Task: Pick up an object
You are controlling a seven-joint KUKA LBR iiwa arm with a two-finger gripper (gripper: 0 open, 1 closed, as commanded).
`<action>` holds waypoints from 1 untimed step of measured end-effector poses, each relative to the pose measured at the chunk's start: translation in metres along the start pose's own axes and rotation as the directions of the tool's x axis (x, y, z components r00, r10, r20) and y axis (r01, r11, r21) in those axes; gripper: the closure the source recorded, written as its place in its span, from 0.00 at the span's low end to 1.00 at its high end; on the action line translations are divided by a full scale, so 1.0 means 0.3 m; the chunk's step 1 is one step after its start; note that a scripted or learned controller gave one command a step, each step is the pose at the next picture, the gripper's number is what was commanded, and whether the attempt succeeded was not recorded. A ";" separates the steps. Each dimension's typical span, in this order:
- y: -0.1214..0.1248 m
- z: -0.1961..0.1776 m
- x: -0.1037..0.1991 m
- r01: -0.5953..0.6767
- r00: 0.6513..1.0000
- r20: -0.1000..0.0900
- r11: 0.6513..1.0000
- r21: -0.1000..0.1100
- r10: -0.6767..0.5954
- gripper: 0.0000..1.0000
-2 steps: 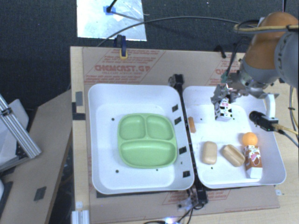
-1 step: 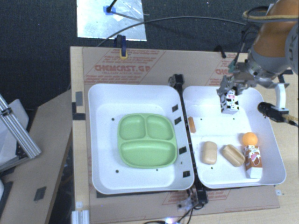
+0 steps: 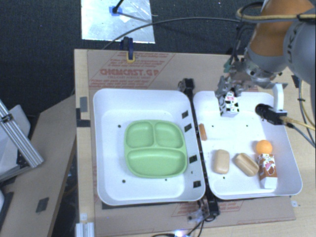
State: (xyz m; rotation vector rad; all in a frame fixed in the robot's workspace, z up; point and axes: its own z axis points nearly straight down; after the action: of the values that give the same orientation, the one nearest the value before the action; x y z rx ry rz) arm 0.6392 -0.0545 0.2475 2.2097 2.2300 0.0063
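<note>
My gripper [image 3: 227, 94] hangs over the back of the right bin [image 3: 291, 177], with the arm's orange band above it. A small white carton with black cow spots [image 3: 230, 106] sits between the fingers, its top gripped and its body hanging just below them. Lower in the same bin lie a thin orange stick [image 3: 202, 131], two tan bread rolls [image 3: 221, 161] [image 3: 245, 164], an orange ball [image 3: 264, 146] and a brown-and-white carton [image 3: 267, 171].
The left bin [image 3: 111, 132] holds a green divided plate [image 3: 155, 148]. A black clip-lined divider [image 3: 193, 132] runs between the bins. A black fitting with cables [image 3: 269, 112] juts over the right bin's back right part.
</note>
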 end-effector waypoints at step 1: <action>0.025 0.046 0.174 0.000 1.000 0.000 1.000 0.003 0.000 1.00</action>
State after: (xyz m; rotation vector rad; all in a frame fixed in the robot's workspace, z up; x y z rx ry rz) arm 0.6464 -0.0023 0.2337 2.2112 2.2320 0.0033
